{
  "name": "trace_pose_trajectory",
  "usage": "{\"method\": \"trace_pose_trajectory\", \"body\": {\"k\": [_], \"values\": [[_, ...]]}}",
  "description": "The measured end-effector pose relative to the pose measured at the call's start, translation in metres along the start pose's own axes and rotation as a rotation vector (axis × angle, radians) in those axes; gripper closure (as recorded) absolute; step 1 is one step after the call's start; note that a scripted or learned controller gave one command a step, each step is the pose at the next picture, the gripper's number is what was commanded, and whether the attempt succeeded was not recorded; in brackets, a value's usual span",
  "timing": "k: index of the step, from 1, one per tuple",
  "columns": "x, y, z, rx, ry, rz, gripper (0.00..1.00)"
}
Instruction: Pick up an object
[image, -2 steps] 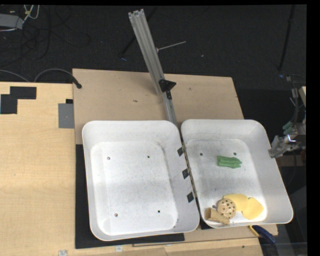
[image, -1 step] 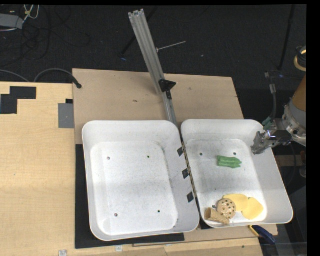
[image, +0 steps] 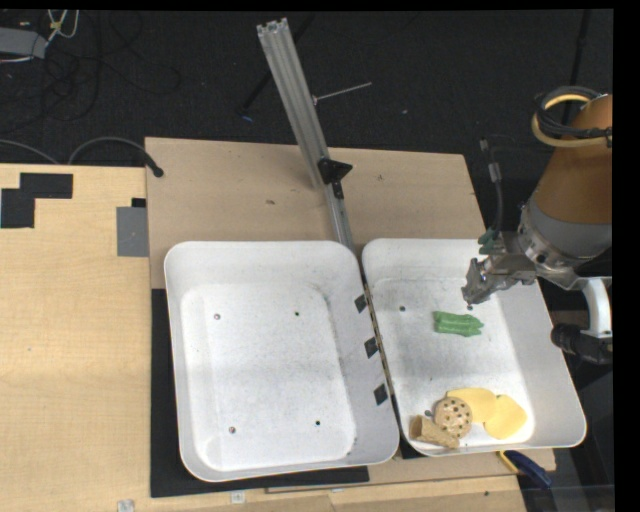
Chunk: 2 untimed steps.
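A small green object (image: 457, 323) lies in the middle of the right bin (image: 545, 340). Near that bin's front edge sit a round tan cookie-like piece (image: 452, 413), a brown wedge (image: 432, 431) and two pale yellow discs (image: 492, 410). My gripper (image: 475, 291) hangs over the right bin, just above and slightly right of the green object, reaching in from the right. I see nothing held between its fingers.
The left bin (image: 190, 300) stands beside the right one, joined by black clips (image: 370, 345). A slanted metal rail (image: 300, 115) rises behind the bins. Light wooden bench lies to the left.
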<state>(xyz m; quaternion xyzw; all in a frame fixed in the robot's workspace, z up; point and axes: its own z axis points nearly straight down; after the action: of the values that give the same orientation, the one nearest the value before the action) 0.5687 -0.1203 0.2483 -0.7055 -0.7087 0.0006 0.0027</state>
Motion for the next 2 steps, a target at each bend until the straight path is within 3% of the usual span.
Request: {"method": "trace_pose_trajectory", "body": {"k": [2], "values": [[0.109, 0.023, 0.016, 0.0, -0.001, 0.001, 1.0]]}}
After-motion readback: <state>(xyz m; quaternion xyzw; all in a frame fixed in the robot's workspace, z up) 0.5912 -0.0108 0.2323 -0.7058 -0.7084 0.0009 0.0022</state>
